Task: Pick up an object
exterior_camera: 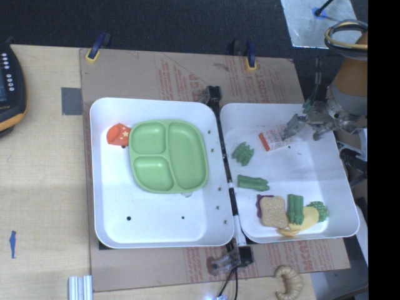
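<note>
We see open floor in the right bin's [325, 174] middle; the toy pile [290, 212] crowds its near edge, green pieces [244, 154] its left edge.

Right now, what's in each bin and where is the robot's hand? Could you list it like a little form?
left bin: green divided plate; small red toy touching the plate's left edge
right bin: red-and-white packet; two green toys; pile at the near edge with a cracker and more toy food
gripper: over the right bin's far right corner, just right of the packet
held: nothing seen between the fingers
arm: comes in from the right
</note>
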Motion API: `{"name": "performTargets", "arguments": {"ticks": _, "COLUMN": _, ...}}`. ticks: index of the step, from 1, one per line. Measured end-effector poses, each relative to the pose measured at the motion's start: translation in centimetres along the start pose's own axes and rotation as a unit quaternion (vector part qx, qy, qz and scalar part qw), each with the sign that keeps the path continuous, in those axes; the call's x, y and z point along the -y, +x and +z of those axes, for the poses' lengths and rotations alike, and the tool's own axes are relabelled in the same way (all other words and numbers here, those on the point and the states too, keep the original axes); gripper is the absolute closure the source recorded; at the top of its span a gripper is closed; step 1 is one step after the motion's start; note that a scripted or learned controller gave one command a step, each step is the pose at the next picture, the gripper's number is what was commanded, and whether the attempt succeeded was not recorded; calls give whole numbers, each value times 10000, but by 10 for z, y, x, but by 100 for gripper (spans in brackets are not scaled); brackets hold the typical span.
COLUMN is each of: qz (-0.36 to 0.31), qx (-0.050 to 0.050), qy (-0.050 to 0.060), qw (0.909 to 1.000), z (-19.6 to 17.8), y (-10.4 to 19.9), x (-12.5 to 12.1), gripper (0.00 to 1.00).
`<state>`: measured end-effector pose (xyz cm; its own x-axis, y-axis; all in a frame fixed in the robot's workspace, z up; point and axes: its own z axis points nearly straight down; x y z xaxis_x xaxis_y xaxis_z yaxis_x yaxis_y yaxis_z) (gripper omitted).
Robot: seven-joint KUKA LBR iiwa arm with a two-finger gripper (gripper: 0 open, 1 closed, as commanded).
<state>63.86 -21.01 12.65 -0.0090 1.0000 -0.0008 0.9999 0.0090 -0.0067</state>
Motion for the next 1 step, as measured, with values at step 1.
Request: {"name": "performTargets", "arguments": {"ticks": 1, "qz": 0, "qx": -2, "qy": -14, "qw": 10000, "z": 28, "y": 41, "x": -20, "gripper": 0}}
